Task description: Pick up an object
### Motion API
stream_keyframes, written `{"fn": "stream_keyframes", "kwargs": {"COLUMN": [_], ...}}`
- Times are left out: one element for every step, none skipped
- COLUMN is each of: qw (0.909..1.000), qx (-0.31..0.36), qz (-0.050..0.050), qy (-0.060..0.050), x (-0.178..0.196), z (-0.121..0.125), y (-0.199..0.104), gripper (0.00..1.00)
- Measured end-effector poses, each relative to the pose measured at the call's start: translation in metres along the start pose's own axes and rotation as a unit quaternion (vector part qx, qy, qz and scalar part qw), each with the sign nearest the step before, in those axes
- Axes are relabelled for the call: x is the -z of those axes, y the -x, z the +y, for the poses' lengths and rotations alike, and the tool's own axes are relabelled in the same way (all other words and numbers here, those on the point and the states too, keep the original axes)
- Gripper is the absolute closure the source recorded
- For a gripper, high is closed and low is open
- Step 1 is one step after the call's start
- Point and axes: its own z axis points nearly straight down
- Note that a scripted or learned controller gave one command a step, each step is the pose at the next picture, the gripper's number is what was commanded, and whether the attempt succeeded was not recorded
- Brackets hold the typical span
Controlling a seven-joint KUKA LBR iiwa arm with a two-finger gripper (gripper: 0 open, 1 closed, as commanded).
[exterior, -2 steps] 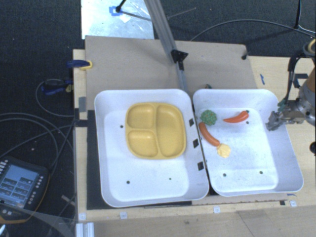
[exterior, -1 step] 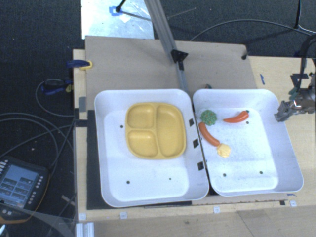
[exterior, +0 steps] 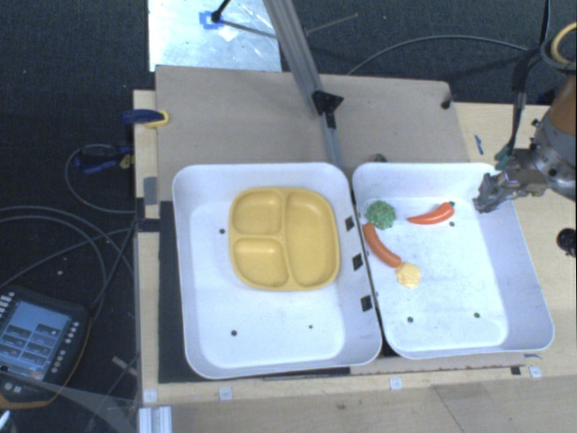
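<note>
Camera view: gripper (exterior: 487, 197) hung over right bin (exterior: 514, 278) at its upper right corner, finger state impossible to tell, nothing seen held. In that bin: orange chili pepper (exterior: 431, 214) near gripper but apart, green broccoli (exterior: 380, 214), orange carrot (exterior: 382, 245) touching broccoli, yellow piece (exterior: 408, 276) at carrot's lower end. Left bin (exterior: 198, 269) bore yellow divided plate (exterior: 284, 239).

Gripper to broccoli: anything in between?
In the camera view, the red chili pepper lies between the gripper and the broccoli, in the right bin. Otherwise bare bin floor.
</note>
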Motion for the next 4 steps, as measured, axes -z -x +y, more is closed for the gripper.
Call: {"fn": "stream_keyframes", "kwargs": {"qw": [1.0,1.0,1.0,1.0], "qx": [0.0,0.0,0.001,0.001], "qz": [0.0,0.0,0.0,0.001], "qy": [0.0,-0.001,-0.001,-0.001], "x": [-0.003,-0.016,-0.027,-0.034], "z": [0.018,0.036,0.048,0.057], "y": [-0.043,-0.092,-0.153,-0.217], "gripper": [1.0,1.0,1.0,1.0]}}
